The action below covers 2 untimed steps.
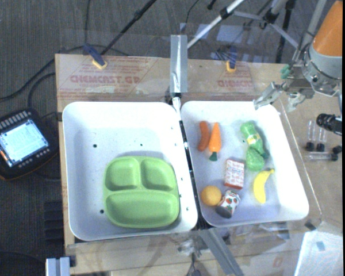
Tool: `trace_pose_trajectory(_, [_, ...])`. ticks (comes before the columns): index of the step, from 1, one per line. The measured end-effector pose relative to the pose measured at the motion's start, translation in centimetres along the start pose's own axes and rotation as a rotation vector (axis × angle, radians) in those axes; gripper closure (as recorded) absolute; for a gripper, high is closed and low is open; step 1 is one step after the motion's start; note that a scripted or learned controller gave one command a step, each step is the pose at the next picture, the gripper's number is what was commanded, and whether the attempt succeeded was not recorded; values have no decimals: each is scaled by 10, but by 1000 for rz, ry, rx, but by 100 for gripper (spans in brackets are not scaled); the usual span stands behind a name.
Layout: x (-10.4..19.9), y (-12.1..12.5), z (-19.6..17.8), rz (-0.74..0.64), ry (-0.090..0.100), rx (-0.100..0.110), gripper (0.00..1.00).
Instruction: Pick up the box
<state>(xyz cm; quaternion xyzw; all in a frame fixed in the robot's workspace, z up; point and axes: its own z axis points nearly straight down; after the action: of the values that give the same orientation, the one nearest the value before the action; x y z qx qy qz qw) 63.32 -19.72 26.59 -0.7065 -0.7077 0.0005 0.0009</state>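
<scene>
Cardboard backs our bench, where two bins sit side by side. Left of the box [234, 173] we see a green tray [141, 191], then carrots [209, 137]; right of it a banana [261, 186]. Our gripper [279, 95] hovers spread, well above-right of the box; nothing is grasped yet.
</scene>
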Motion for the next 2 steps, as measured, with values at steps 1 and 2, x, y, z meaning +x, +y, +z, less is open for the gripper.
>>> trace_pose_trajectory(1, [20,-66,161,-318,-2,-6,0])
trace_pose_trajectory(2, [84,-123,172,-371,-7,-20,0])
